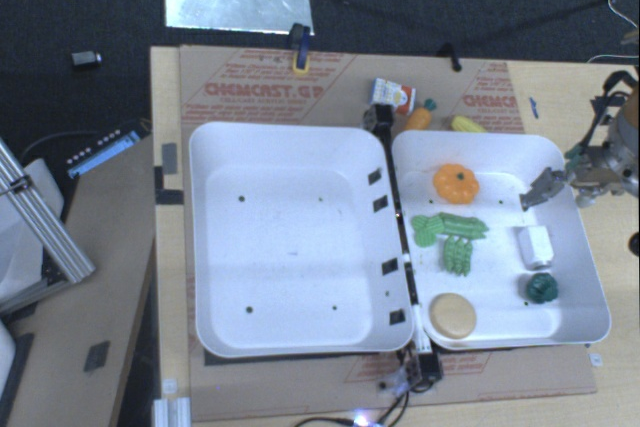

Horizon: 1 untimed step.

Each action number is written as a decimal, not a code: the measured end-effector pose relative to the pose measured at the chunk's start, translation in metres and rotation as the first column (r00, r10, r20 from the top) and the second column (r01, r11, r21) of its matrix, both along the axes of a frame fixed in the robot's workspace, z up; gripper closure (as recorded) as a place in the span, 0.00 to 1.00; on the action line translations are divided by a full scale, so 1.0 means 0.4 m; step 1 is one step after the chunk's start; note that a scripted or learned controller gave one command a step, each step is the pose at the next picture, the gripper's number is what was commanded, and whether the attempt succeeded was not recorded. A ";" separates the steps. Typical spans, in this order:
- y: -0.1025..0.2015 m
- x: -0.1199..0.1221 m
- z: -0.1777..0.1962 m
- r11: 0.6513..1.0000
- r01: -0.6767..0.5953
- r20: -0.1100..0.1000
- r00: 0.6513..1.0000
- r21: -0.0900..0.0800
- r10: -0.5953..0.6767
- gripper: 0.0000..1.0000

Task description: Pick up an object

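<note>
The right bin (575, 215) holds an orange pumpkin (455, 182), a green leafy piece (445, 226), a green ridged vegetable (457, 258), a white block (533, 245), a dark green round object (541, 288) and a tan bun (453, 315). My gripper (545, 187) reaches in from the right, over the right bin's upper right part. It hangs right of the pumpkin and above the white block, and I see nothing held in it.
The left bin (290, 235) sits beside the right one, with a black hinge strip (395, 235) between them. Behind the bins lie a small carton (390, 95), a carrot (418, 118) and a yellow piece (466, 125). A yellow clamp (300, 50) stands at the back edge.
</note>
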State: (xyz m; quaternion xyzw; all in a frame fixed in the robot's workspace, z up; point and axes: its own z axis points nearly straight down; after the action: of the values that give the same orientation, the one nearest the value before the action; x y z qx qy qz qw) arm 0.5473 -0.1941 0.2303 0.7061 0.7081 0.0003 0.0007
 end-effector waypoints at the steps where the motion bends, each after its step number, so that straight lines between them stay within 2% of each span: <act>1: 0.000 0.003 0.028 1.000 -0.004 0.004 1.000 -0.001 0.004 1.00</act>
State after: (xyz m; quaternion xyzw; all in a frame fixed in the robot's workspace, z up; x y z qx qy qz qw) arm 0.5484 -0.1941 0.2415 0.7048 0.7094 0.0014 0.0023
